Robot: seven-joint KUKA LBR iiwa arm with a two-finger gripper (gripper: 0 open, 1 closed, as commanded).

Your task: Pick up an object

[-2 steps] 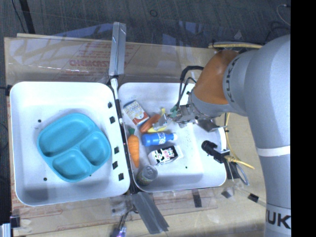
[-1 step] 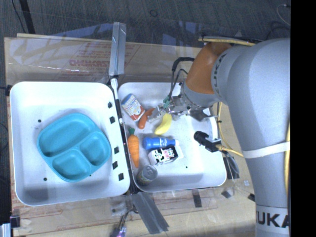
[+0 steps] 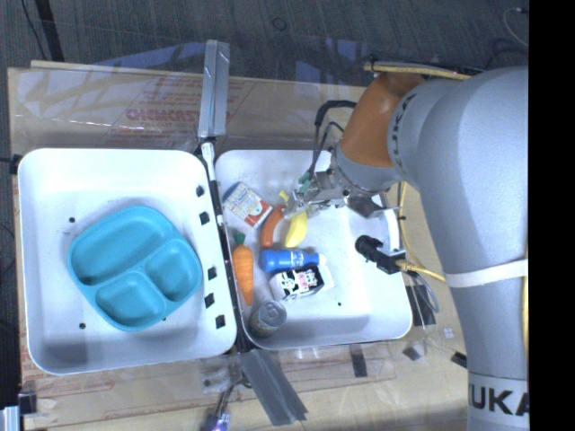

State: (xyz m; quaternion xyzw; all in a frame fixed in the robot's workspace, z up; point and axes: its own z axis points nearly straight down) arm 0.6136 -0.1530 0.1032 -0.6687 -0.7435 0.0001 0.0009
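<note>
From the camera view, the grey arm (image 3: 467, 205) reaches in from the right and bends down over the right bin (image 3: 359, 317), its orange band sitting above the wrist. The end effector (image 3: 304, 197) is low in the upper middle of that bin, right over a tight cluster of items; whether it is spread or pressed together I cannot tell, because the wrist hides most of it.

Just below its tip lie a yellow banana-like piece (image 3: 295, 231) and an orange-red piece (image 3: 270, 228), touching each other. A small carton with a red and white label (image 3: 243, 203) lies just to their left. Further down are a blue bottle (image 3: 289, 259), a black-and-white patterned carton (image 3: 298, 282), a carrot (image 3: 243, 273) along the bin's left wall, and a grey can (image 3: 267, 316) near the bottom left corner.

The left bin (image 3: 45, 187) holds a blue divided plate (image 3: 135, 268), well apart from the arm.

Any of the right bin's items would serve as the object to pick, and the yellow piece seems the nearest candidate. The risk lies in the crowding: the fingertips could land on two touching pieces at once, push one aside, or close on a rounded surface that slips out during the lift.
</note>
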